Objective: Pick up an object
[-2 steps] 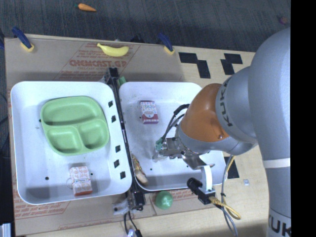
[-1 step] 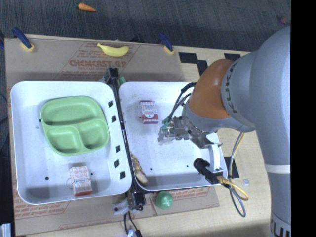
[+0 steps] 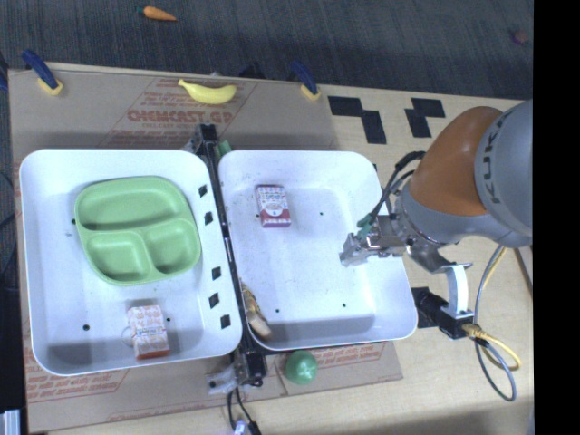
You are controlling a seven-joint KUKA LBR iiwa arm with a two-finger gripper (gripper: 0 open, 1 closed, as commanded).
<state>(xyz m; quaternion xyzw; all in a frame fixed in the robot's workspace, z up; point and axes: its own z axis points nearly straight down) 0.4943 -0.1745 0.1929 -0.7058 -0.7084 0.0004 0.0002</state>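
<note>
A small red and white carton [image 3: 272, 206] lies flat in the upper middle of the right bin [image 3: 299, 324]. A similar red and white carton [image 3: 148, 330] rests near the front of the left bin [image 3: 36, 243], below a green divided tray [image 3: 138, 227]. My gripper [image 3: 360, 247] hovers over the right side of the right bin, well to the right of the carton there and a little lower in the view. Nothing shows between its fingers. The grey arm with its orange band [image 3: 462, 166] comes in from the right.
A yellow banana [image 3: 207, 91] lies on the cardboard behind the bins. A green ball [image 3: 301, 367] sits on the bench in front of the right bin. A small tan object [image 3: 254, 318] lies at the right bin's front left corner. Cables [image 3: 494, 352] trail at the right.
</note>
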